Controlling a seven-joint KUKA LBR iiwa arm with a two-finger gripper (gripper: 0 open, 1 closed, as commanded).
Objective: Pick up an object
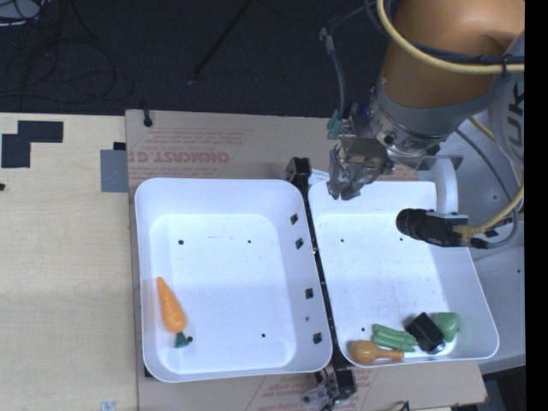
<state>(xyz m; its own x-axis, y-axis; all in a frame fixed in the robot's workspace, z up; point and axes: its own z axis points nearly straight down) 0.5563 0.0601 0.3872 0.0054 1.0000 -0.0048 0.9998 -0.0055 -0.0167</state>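
Hung above the right shallow white bin's [479, 302] far edge: grey two-finger gripper [347, 187], grip state impossible to tell. Lay in the left white bin [223, 199]: orange plastic carrot [170, 306].

Grey arm [428, 114], orange band, yellow cable, dark tool [347, 187].

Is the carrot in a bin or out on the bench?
In. The carrot lies flat on the left bin's floor, near its left wall.
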